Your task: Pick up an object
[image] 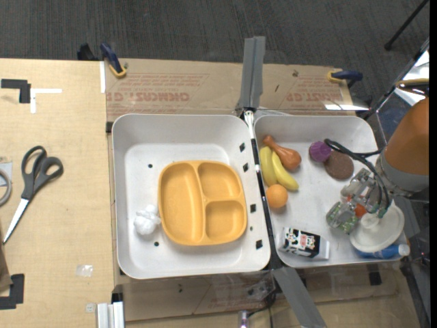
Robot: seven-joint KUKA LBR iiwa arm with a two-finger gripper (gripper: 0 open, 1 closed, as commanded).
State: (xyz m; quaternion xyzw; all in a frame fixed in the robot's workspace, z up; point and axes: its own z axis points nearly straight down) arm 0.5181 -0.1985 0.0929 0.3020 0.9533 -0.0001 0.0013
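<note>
The right bin (311,125) holds several objects. A brown drumstick (285,154), a yellow banana (276,169) and an orange (276,195) lie at its left. A purple lump (319,150) and a brown disc (339,166) rest toward the back. A black-and-white carton (304,242) lies at the front. My gripper (349,207) hangs low over the bin's right side, just left of a white and blue dish-like object (377,235). A small greenish item (338,216) sits at the gripper's tip; I cannot make out whether it is held.
The left bin (130,183) holds a yellow divided plate (203,201) and a white crumpled ball (145,219). Scissors (31,180) lie on the wooden bench at the left. A grey divider bar (252,74) and blue clamps (113,59) stand behind the bins.
</note>
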